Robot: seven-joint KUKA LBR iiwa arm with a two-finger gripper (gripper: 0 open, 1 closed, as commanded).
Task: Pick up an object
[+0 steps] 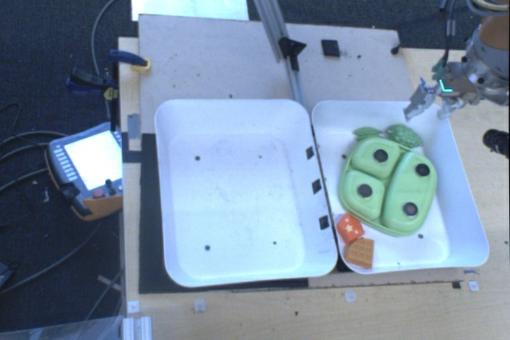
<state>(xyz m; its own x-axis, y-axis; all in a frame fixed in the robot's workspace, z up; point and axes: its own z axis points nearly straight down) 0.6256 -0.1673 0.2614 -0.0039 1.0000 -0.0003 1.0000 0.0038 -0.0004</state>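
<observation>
The worktop (263, 52) carried two white bins side by side. The left bin (235, 191) lay bare. The right bin (462, 211) held a green tray (389, 183) with four dark-dotted sections and leafy bits at its top edge. Just below the tray's left corner sat a red block (350, 228), touching a tan waffle piece (360, 252) at the bin's near wall. The pincer (430, 101) hung over the right bin's far rim, fingers spread apart, gripping nothing, well apart from the tray.

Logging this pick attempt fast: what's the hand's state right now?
Hand: open, holding nothing, above the back right corner of the right white bin, apart from the green turtle-shaped plastic tray.
</observation>
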